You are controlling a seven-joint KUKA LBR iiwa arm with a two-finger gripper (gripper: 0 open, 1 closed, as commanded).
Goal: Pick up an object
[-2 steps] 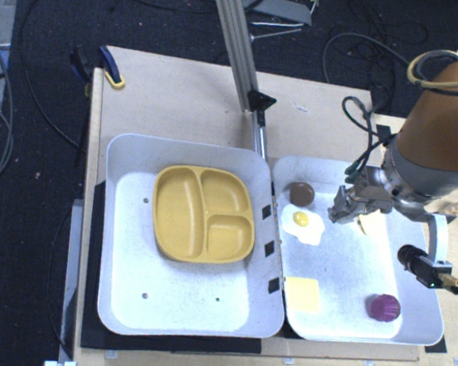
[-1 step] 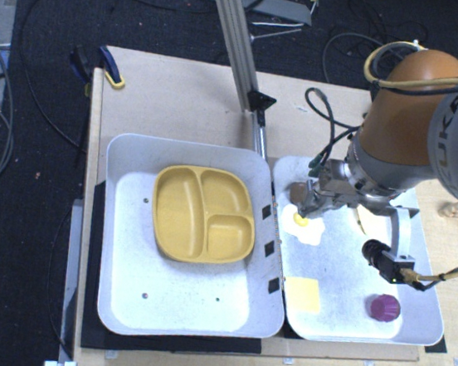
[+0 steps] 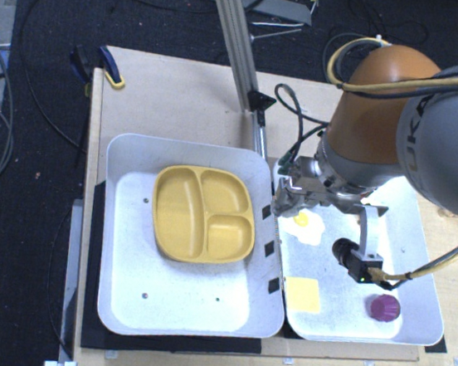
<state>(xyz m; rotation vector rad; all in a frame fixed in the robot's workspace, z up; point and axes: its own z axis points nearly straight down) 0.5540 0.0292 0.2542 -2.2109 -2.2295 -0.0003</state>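
Note:
My gripper [image 3: 292, 201] hangs low over the left part of the right bin [image 3: 422, 245], right at a white and yellow fried-egg toy [image 3: 307, 228] that lies just below and right of it. A flat yellow cheese-like square [image 3: 304, 294] rests near the bin's front. A small purple ball-like object [image 3: 385, 308] sits at the front right. The grey arm with its orange band [image 3: 382, 98] covers the back of this bin.
The left bin [image 3: 115, 288] holds a yellow divided plate [image 3: 205, 214]. A slanted metal pole [image 3: 239, 45] rises behind the bins. A black cable and camera fixture [image 3: 353, 257] hangs off the wrist over the right bin's middle.

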